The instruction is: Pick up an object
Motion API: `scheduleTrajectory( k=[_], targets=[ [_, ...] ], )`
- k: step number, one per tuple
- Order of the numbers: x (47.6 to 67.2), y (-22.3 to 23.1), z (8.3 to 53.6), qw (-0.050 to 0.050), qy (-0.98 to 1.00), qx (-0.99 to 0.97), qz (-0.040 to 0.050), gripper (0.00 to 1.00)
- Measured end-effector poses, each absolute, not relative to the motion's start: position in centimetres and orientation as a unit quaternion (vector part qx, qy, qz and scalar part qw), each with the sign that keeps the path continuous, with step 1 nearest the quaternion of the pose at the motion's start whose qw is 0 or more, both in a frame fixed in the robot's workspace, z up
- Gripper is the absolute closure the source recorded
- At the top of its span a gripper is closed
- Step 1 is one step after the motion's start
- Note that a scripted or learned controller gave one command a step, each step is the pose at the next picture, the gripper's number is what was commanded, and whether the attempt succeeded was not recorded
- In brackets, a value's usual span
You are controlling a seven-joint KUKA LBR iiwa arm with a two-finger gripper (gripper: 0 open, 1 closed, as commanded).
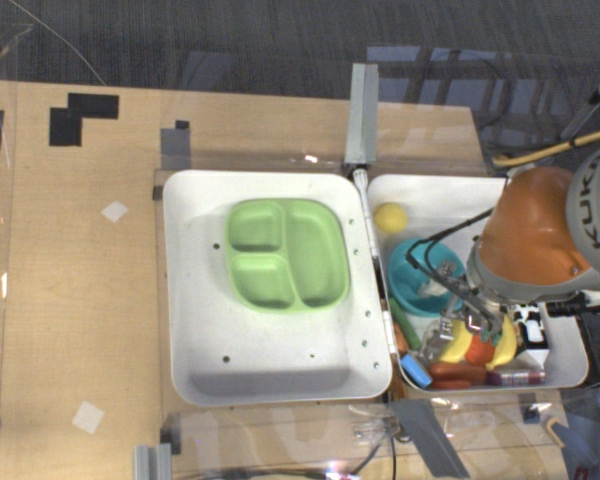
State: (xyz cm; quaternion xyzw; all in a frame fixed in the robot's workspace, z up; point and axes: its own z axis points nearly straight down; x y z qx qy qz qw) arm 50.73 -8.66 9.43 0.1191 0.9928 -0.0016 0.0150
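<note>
the end effector (458, 320) hangs low in the right white bin (576, 366) over a yellow plastic banana (461, 344) near its front edge; its grip state cannot be told

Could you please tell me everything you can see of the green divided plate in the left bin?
The light green divided plate looks like smooth moulded plastic, a rounded rectangle with raised ridges splitting it into three compartments: two smaller ones on the left and one long one on the right. It lies flat and upright, open side up, slightly turned, near the middle of the shallow white left bin, resting on the bin floor. Nothing lies in it, and nothing but the bin touches it.
</note>
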Motion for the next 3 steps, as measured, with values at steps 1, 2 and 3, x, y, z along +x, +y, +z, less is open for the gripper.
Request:
scheduleTrajectory(
  k=[1,2,3],
  targets=[
    [57.0,-13.3,15.2,0.009,0.992,0.123,-0.0009,0.0],
    [50.6,-8.9,9.2,0.01,0.991,0.133,0.0001,0.0],
    [57.0,-14.7,13.8,0.007,0.98,0.201,-0.0004,0.0]
  ],
)
